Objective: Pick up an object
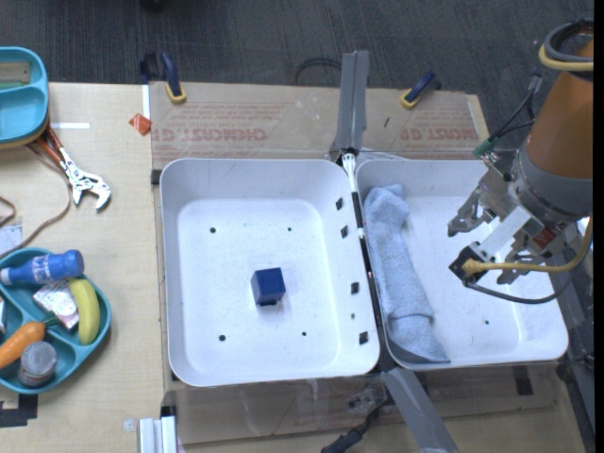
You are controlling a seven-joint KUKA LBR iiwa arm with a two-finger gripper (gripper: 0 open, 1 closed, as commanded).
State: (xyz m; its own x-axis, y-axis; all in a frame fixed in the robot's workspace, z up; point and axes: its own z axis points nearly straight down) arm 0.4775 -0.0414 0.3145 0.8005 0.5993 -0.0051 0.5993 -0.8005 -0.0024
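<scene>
A small blue cube (269,285) rests on the floor of the left bin (189,253), a little below its middle. A light blue-grey towel (396,270) lies rolled lengthwise along the left side of the right bin (528,343). My gripper (464,243) hangs over the right bin, to the right of the towel and apart from it. It is open, with nothing between its fingers, and the white bin floor shows in the gap. The cube is far to its left, across the divider.
A grey bar (353,102) and hinges run between the bins. A yellow cable (514,268) loops off the wrist. On the bench at left are a blue tray (99,333) with a banana, bottle and carrot, a wrench (83,185) and a teal container (21,92).
</scene>
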